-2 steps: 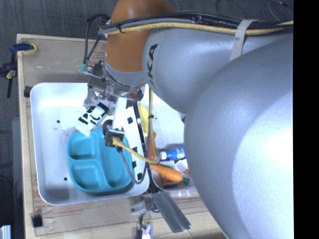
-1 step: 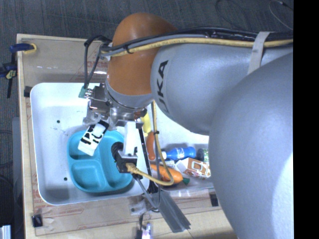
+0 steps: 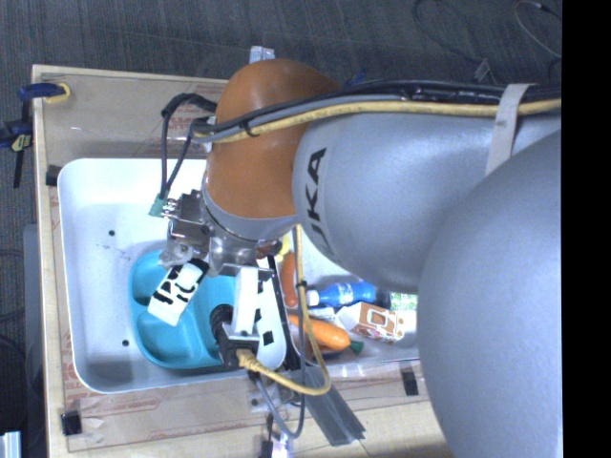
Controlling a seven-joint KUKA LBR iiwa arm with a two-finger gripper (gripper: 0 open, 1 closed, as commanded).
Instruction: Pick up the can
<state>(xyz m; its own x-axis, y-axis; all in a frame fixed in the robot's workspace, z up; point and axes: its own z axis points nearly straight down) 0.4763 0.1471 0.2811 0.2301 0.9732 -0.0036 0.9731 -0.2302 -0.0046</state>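
My gripper [image 3: 218, 305] hangs low in the left white bin [image 3: 91, 227], its two white fingers with black marks spread apart and open. One finger [image 3: 177, 292] lies over the top of a large turquoise plastic object [image 3: 177, 343]; the other finger [image 3: 258, 318] stands at that object's right side. Nothing is pinched between them. To the right, under the arm, lie a blue bottle [image 3: 346, 294], an orange carrot [image 3: 325, 335] and a small item with a white and orange label [image 3: 380, 324]. I cannot tell which of these, if any, is the can.
The grey arm and its orange band [image 3: 253, 151] cover the right bin and most of the view's right. A yellow cable [image 3: 286, 382] loops below the gripper by the bin's front wall. The wooden bench edge [image 3: 124, 93] runs behind the bin.
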